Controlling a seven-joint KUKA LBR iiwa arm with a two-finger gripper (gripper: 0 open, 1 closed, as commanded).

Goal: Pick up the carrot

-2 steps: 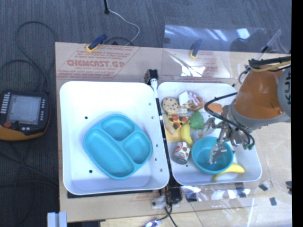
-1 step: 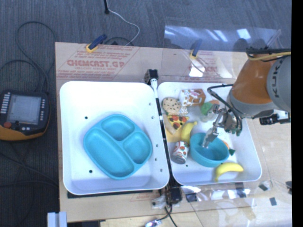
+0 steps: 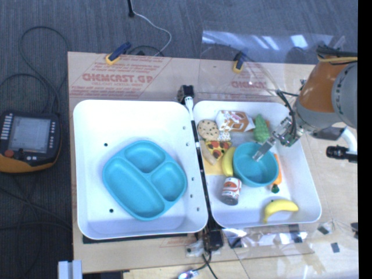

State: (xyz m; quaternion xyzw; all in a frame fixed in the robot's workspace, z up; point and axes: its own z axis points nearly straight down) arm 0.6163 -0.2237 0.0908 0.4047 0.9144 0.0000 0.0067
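Note:
The carrot is a thin orange strip with a green tip, lying in the right bin against the right side of a blue bowl. My gripper reaches in from the right and hangs over the bowl's upper right rim. It is a little up and left of the carrot, and nothing shows in its grasp. The bowl's rim hides part of the carrot.
The right bin also holds a cookie, a toast-like piece, a green vegetable, a pizza slice, a can and a banana. The left bin holds a blue divided plate.

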